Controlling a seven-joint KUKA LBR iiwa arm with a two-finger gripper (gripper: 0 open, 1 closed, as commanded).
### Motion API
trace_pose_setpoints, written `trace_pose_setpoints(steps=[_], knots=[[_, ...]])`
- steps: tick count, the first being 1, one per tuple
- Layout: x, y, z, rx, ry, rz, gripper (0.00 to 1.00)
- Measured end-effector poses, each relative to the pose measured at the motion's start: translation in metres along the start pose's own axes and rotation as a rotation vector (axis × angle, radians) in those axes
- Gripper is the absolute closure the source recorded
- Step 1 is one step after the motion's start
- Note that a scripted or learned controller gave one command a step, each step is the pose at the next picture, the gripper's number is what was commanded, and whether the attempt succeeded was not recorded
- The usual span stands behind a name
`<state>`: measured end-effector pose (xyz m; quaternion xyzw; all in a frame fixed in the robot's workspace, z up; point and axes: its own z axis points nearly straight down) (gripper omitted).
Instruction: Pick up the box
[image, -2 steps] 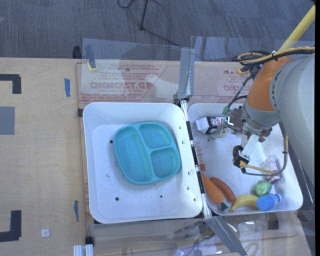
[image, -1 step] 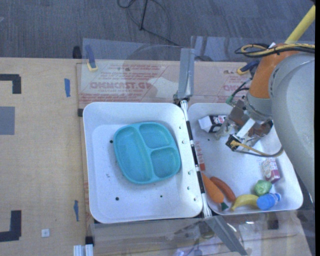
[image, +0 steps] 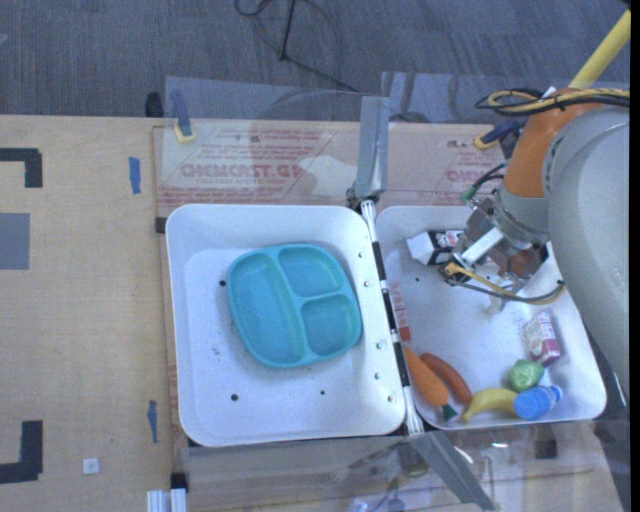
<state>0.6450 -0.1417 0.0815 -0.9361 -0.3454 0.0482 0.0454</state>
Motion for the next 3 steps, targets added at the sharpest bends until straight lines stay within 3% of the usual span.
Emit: trace_pose_setpoints(steps=[1, 2, 3], knots=[[-0.009, 0.007, 0.004, -0.034, 0.015, 0.28, 0.0], [-0.054, 0.024, -0.098, -0.101, 0.087, 0.501, 0.0], [-0.073, 0.017, -0.11, -0.098, 0.085, 0.503, 0.0]])
